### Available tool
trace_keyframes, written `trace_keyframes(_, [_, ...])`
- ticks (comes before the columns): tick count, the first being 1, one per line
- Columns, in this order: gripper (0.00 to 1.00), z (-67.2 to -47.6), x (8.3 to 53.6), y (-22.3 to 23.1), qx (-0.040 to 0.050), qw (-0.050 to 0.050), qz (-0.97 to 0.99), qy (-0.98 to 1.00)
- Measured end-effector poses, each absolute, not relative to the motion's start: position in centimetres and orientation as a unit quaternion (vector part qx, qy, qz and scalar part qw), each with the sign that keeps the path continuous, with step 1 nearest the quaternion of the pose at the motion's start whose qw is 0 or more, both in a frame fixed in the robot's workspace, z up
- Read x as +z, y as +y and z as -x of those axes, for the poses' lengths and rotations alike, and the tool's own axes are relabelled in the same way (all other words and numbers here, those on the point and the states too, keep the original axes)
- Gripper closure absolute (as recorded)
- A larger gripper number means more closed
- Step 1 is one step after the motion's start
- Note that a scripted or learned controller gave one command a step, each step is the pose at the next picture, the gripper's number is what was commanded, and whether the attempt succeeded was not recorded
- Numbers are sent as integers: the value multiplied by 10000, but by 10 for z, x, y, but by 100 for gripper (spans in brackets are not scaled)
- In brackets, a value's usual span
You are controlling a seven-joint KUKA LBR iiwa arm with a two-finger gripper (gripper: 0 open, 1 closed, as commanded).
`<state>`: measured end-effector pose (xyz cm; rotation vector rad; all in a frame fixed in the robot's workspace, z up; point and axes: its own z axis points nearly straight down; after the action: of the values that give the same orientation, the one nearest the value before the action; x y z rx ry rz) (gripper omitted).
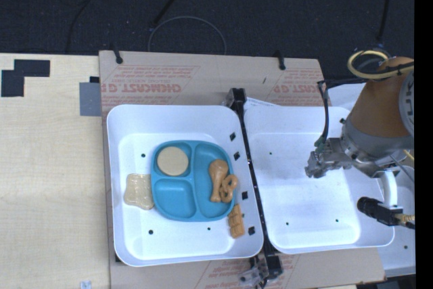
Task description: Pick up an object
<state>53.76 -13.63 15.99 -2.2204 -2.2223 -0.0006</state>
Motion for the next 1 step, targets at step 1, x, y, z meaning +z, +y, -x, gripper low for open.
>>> trace_keyframes(1, [100,-541,219,-146,-8,-17,7069,-7073])
